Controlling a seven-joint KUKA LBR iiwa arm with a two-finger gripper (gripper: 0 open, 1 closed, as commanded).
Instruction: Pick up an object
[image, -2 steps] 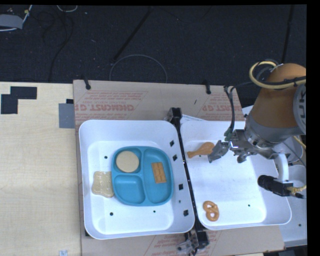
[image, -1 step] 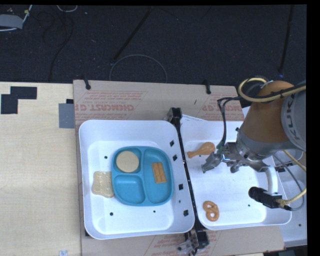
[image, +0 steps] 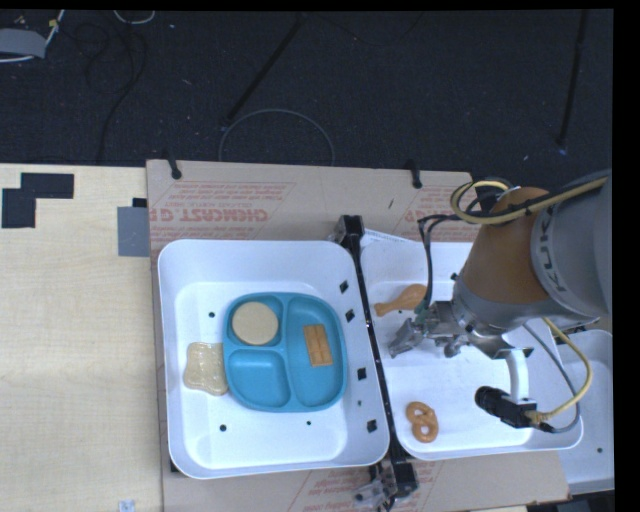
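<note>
My gripper (image: 404, 336) hangs low over the left part of the right bin (image: 470, 452), at the end of the grey and orange arm (image: 515, 265) that comes in from the right. A tan drumstick-shaped piece (image: 401, 298) lies just above the gripper in the image, close to it, though contact cannot be judged. Near that bin's front lies a small brown pretzel (image: 422, 421), well apart from the gripper. Nothing is visibly held.
The left bin (image: 190, 440) holds a blue divided plate (image: 265, 385) with a round cracker (image: 254, 322) and a rectangular biscuit (image: 318, 345) on it. A pale toast-like piece (image: 205, 368) lies left of the plate. A black divider (image: 364, 330) separates the bins. Cables (image: 520, 400) trail by the arm.
</note>
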